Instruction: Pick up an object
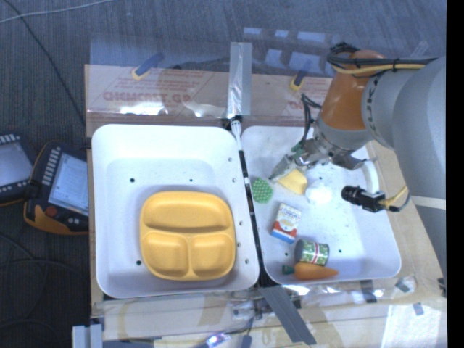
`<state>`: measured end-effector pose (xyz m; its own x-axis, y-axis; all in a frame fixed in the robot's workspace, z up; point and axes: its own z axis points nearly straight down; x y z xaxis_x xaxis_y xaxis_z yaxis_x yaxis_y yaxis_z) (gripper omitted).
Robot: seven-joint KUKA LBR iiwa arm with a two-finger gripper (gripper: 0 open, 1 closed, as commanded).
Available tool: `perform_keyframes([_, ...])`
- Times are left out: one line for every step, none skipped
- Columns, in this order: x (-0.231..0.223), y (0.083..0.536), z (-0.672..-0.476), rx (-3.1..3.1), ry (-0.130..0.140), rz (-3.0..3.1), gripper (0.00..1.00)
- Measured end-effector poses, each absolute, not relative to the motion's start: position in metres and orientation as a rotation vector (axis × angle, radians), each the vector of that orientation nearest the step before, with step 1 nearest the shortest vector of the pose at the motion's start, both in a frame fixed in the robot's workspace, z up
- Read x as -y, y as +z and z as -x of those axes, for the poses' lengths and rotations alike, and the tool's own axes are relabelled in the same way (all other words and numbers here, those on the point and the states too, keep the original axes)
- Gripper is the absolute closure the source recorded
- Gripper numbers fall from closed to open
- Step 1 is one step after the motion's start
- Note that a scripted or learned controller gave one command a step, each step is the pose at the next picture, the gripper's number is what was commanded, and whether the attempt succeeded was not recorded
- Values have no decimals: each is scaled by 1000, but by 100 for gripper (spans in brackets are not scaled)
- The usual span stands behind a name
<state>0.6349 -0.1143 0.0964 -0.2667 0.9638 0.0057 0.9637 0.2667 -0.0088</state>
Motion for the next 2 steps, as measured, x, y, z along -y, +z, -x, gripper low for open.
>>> perform_keyframes([89,180,-627,2503,5,1888,100])
perform_keyframes([51,217,-657,2609,8,1746,100])
